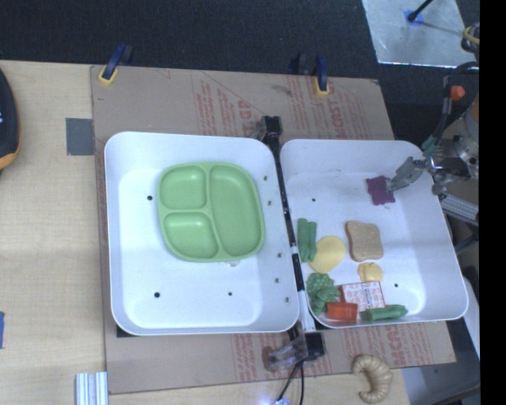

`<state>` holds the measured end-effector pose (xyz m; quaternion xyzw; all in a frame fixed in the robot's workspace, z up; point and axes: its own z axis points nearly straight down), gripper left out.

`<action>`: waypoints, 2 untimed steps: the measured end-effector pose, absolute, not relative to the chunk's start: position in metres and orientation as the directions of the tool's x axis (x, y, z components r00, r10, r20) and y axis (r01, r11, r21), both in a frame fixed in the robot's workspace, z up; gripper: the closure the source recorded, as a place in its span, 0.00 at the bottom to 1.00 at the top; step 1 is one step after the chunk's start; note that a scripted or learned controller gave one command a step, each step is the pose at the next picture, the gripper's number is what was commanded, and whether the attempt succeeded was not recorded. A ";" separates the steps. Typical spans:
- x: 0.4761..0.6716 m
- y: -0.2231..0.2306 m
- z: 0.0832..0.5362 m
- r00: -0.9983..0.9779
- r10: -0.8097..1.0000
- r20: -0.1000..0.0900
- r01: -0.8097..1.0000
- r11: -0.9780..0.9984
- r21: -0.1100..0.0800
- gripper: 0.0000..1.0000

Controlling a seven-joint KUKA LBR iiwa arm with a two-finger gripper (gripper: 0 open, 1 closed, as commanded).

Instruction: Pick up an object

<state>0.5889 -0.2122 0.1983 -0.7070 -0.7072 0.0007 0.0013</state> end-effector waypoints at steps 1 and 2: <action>0.637 -0.209 0.086 -0.009 1.000 0.000 1.000 0.009 -0.006 0.00; 0.549 -0.213 0.161 0.000 1.000 0.001 1.000 0.000 -0.005 0.00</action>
